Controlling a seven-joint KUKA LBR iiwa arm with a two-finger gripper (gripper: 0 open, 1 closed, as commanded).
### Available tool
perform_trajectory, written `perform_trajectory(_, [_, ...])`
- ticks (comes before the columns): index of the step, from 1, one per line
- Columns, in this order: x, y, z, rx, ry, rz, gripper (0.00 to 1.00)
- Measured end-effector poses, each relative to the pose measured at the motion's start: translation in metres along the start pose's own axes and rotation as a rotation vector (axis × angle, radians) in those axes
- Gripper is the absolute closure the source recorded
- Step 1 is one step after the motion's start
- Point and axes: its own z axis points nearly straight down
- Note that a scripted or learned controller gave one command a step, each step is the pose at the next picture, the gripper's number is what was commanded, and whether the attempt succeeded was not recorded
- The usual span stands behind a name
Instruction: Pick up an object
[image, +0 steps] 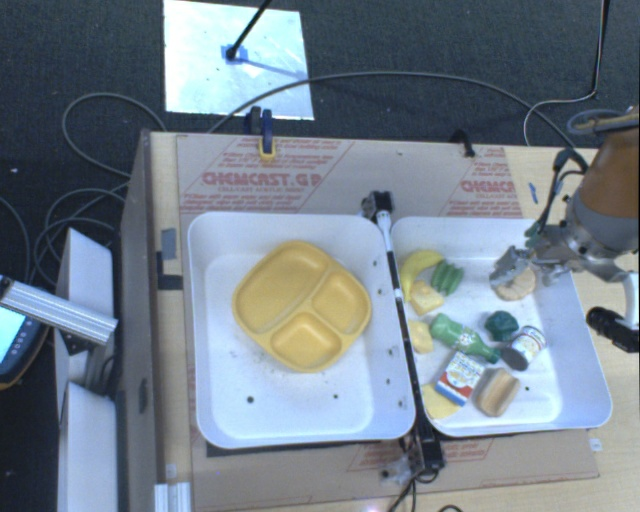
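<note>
Nearby, green bottle (463, 337), small jar (527, 345).

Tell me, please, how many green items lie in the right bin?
3. A ridged green piece beside the yellow banana near the divider, a green bottle in the middle, and a dark green lump just right of it. Others may be hidden under the gripper.

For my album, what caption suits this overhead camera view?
Robot gripper hovering at a tan round piece in the right bin of toy food; yellow divided plate in the left bin.
</note>
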Motion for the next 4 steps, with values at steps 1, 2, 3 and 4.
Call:
perform_trajectory(1, [0.017,-0.023,0.086,0.002,0.001,0.001,0.0])
perform_trajectory(2, [0.058,0.037,0.094,-0.002,0.0,-0.001,0.0])
perform_trajectory(3, [0.047,-0.071,0.103,0.002,0.001,0.002,0.0])
perform_trajectory(4, [0.081,-0.008,0.102,0.0,0.001,0.0,0.0])
